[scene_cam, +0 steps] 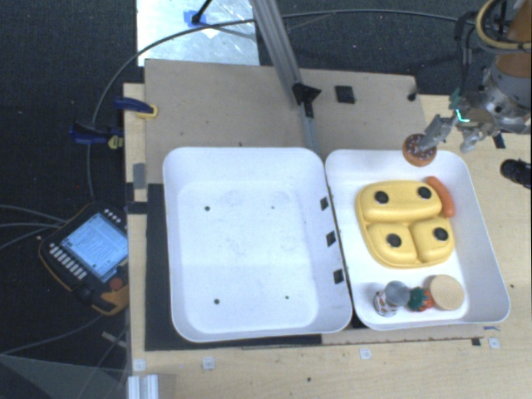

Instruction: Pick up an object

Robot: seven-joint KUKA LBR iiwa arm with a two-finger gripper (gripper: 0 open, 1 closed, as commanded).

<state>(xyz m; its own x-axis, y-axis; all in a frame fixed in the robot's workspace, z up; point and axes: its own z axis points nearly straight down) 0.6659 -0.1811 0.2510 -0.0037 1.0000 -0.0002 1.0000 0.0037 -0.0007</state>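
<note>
Hanging at the right bin's (482, 223) far rim, the claw (428, 144) seems closed on a small brown disc (416, 149) below it; light, stiff, best pinched across its edges.

arm (505, 23): cut off by right edge | orange item (442, 196): partly hidden behind yellow tray (405, 223) | small items (397, 298) in right bin (482, 223): too small to identify

My bench (249, 106) is tan board on dark speckled floor (58, 40). Cables (108, 98) trail left past a lit teach pendant (87, 252); a shiny panel (195, 19) glares above.
</note>
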